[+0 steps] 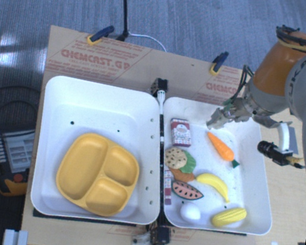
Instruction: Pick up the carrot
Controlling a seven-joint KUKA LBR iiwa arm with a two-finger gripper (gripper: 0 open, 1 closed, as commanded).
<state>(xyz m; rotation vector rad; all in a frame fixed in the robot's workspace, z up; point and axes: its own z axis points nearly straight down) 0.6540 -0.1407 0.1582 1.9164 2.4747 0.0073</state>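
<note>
In right bin [259,185]: carrot [221,147] lies free; jaws hang just above-left, spread or pressed together unclear.

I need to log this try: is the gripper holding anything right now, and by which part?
Nothing is held. The gripper hangs above the right bin, apart from the carrot, which lies on the bin floor.

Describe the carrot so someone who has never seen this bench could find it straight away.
Look at the right-hand white bin, the one crowded with toy food, not the one with the yellow tray. In its upper middle, just below the claw, lies the carrot, slanting down to the right. It is the only bright orange, tapered piece; the banana below it is yellow and curved.
</note>
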